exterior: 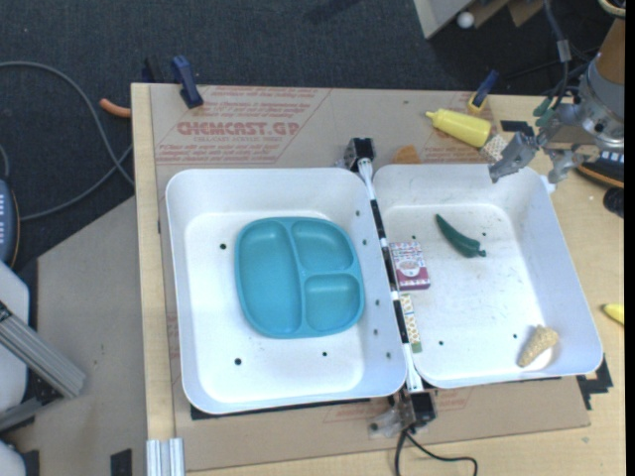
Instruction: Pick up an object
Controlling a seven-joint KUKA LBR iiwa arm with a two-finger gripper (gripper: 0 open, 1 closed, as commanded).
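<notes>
The right bin [566, 266] holds a dark green pod-shaped object [458, 236] near its far middle. A small pink and red packet [409, 266] lies against its left wall, and a tan crusty piece [538, 346] sits at its near right corner. My gripper [533, 157] hangs above the far right corner of this bin, up and to the right of the green object. Its fingers [505, 159] are spread open with nothing between them.
A teal divided plate [298, 274] lies in the left bin [189, 266]. On the bench behind the right bin lie a yellow bottle-shaped toy [459, 125] and a small orange bit [405, 154]. Blue clamps [185, 80] grip the bench's far edge.
</notes>
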